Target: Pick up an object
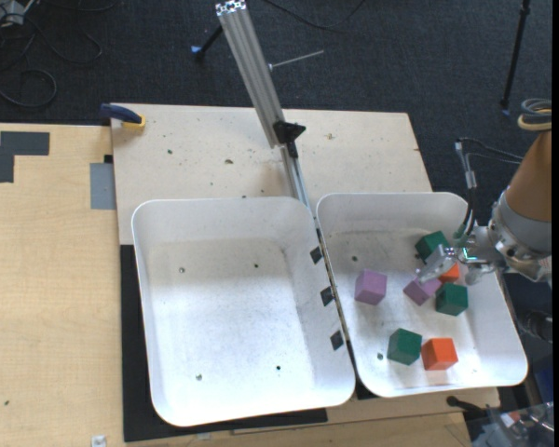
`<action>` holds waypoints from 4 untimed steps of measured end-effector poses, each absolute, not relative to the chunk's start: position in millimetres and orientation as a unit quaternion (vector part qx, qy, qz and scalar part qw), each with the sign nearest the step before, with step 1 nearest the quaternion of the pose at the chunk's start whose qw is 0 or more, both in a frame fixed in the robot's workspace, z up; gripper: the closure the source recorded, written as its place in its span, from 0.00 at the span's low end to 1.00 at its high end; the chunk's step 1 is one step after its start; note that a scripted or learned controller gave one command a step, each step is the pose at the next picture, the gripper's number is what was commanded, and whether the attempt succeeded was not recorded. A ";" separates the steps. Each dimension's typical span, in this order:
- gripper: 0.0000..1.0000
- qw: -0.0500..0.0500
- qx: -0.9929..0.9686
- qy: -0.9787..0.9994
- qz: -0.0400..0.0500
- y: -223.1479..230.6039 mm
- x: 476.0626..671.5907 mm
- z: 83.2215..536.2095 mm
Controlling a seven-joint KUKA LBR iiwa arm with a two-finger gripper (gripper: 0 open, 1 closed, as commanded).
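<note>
A pale wooden bench (47,277) on dark carpet carries the left bin (158,250). In the right bin (391,212) lie purple cube (371,287), green cube (404,346) and orange cube (439,353) (others cluster under the gripper (444,266), grip state unclear).

The scene was evenly and brightly lit; the white bins (224,250) were slightly overexposed, shadows stayed soft, and fine detail was mildly blurred.

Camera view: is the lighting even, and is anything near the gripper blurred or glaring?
Camera view: light is soft and even, shadows faint; the right bin and left bin look bright but unclipped; the gripper is small and slightly smeared among the blocks.
</note>
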State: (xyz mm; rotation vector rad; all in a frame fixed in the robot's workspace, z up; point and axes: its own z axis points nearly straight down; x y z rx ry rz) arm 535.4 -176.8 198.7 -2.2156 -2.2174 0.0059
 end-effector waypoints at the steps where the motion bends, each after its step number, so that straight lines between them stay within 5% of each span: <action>1: 0.00 0.002 -0.707 -0.707 0.001 -177.3 536.3 200.6; 3: 0.00 0.000 -0.708 -0.706 0.000 -166.2 534.8 90.8; 4: 1.00 0.001 -0.711 -0.703 0.000 -166.9 534.3 102.1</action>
